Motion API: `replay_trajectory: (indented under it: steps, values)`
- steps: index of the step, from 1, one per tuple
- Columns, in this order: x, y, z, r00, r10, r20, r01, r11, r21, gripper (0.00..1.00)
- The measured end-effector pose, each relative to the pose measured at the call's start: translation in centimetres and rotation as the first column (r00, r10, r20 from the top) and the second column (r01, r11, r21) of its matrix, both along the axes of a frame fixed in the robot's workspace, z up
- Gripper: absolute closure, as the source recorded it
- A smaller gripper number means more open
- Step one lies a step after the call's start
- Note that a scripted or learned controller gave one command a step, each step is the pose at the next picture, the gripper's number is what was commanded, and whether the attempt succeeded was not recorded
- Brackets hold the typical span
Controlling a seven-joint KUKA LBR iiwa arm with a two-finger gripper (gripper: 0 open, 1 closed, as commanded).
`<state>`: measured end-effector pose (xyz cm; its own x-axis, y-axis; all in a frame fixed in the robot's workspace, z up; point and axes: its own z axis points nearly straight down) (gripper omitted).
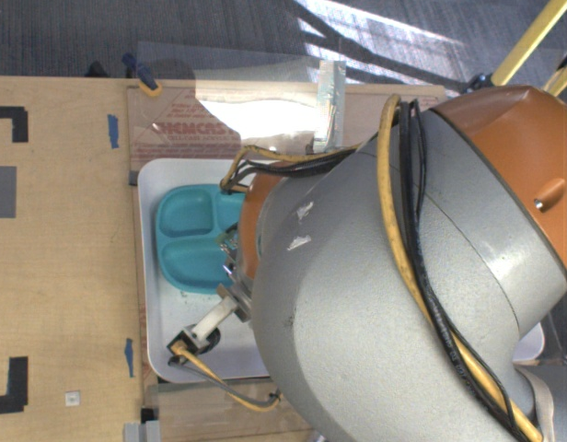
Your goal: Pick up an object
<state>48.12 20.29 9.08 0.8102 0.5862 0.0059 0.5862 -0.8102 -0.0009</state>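
I am hanging low over the white bin [153, 274]; the teal divided tray [193, 238] lies just beside my gripper [230, 247], its long axis running up-down. My gripper's state I cannot tell.

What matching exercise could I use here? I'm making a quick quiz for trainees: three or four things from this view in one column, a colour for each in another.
Things:
1. divided tray
2. bin
3. arm's band
4. cable along the arm

Colours:
A. yellow
B. white
C. turquoise
D. orange

Pairs: 1-C, 2-B, 3-D, 4-A
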Motion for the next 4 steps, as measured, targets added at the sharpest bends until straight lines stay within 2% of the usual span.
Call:
replay_trajectory:
  steps: [1, 2, 3, 4]
  values:
    - [-0.2, 2.2, 9.2, 0.941, -0.339, -0.003, 0.339, 0.941, 0.000, 1.00]
    - [-0.2, 2.2, 9.7, 0.910, -0.414, -0.003, 0.414, 0.910, -0.004, 1.00]
    - [-0.2, 1.3, 20.0, 0.991, -0.133, -0.004, 0.133, 0.991, -0.003, 1.00]
    - [-0.2, 2.1, 13.7, 0.918, -0.396, -0.006, 0.396, 0.918, -0.007, 1.00]
